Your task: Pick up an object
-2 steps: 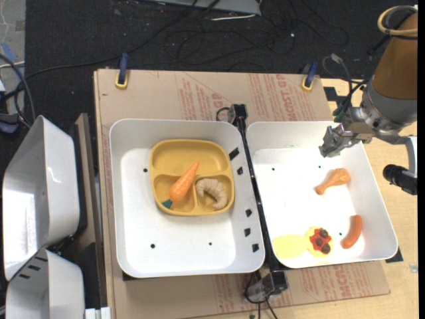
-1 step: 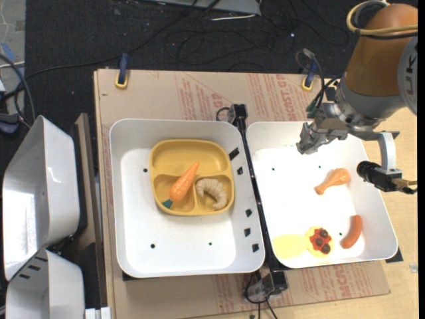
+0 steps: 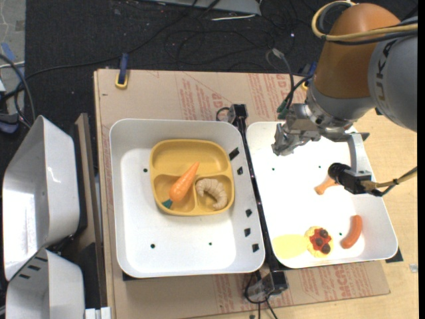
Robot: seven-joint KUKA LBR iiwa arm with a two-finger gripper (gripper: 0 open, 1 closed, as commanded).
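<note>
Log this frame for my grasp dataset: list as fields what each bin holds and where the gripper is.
left bin: yellow divided plate holding a carrot and a pale curled piece
right bin: small orange piece, red sausage, pale yellow slice beside a red-topped piece
gripper: above the right bin's far left corner, apart from all items
held object: none visible

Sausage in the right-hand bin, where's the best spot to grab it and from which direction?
Take the sausage at its middle, straight down from above, closing across its narrow width. It lies flat on the floor of the bin, long and slim, slanted, with bare floor on both long sides; the berry-topped piece beside it lies apart.
</note>
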